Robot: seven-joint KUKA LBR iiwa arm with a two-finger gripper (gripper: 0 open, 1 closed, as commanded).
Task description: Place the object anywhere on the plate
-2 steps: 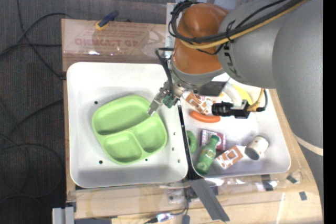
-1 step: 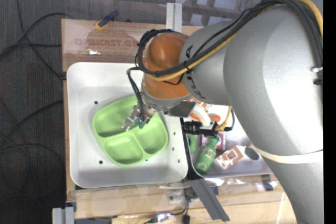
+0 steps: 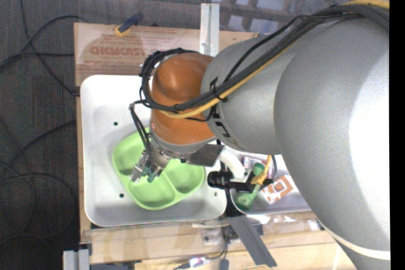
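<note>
hand [image 3: 144,172] low over green plate [image 3: 126,158] in left bin [image 3: 101,136] | grip: I cannot tell if I hold anything | object: I cannot make it out | risk: I let go off-centre, it rolls over the plate rim

Lime-green plate [image 3: 166,191], sectioned, in glossy white bin [image 3: 101,136]. Grey arm [image 3: 329,110] with orange band [image 3: 180,95]; black and yellow cables [image 3: 253,66] across it. Dark gripper [image 3: 144,172] with green-tinted tips. Tan cardboard [image 3: 111,47] printed in faded red lettering. Dark grey ribbed carpet [image 3: 38,22]. Orange-and-white patterned card [image 3: 280,188] beside a green object [image 3: 245,198].
</note>
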